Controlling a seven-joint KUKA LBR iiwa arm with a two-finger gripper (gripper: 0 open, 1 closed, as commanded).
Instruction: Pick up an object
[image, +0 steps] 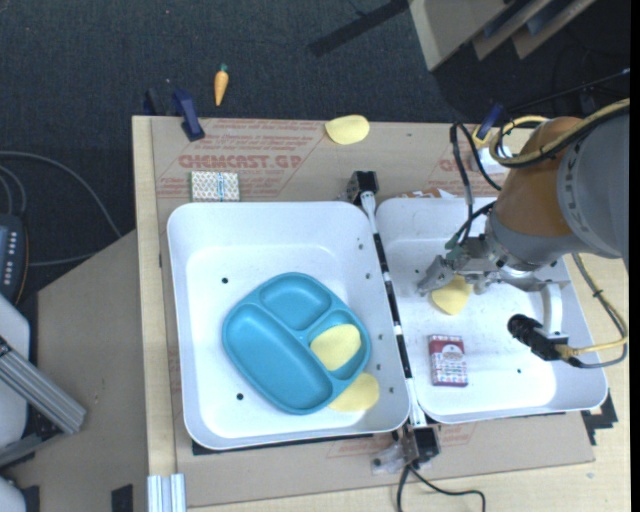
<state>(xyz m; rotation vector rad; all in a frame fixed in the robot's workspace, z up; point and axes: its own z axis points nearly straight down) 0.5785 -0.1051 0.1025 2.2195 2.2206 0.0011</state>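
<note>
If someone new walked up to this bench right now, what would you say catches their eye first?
Probably the blue divided tray in the left bin, with one pale yellow piece in its compartment and another lying against its lower right rim. Next, the grey and orange arm reaching into the right bin, its gripper just above a third yellow piece. A small red packet lies below that.
</note>
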